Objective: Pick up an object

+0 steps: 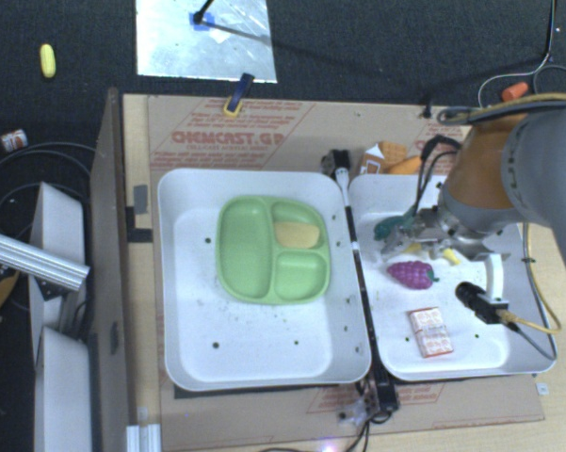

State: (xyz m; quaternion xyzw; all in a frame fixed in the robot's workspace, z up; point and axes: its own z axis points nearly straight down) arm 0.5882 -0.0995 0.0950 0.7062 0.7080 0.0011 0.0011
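Observation:
My gripper (pixel 398 240) hangs low over the upper left part of the right bin (pixel 471 361), at the end of the grey arm with its orange band (pixel 480 172). A teal object (pixel 388 225) lies right at the gripper's tip; whether it is gripped cannot be made out. A purple bunch of grapes (pixel 411 273) lies just below the gripper, apart from it. Further toward the front sits a pink and white rectangular block (pixel 430 331). A small yellow piece (pixel 449 255) peeks out under the wrist.
The left bin (pixel 198 347) holds a green divided plate (pixel 264 252) with a yellow item (pixel 297 234) in its upper right compartment. An orange thing (pixel 403 165) lies at the right bin's far rim. A black divider (pixel 355 252) separates the bins.

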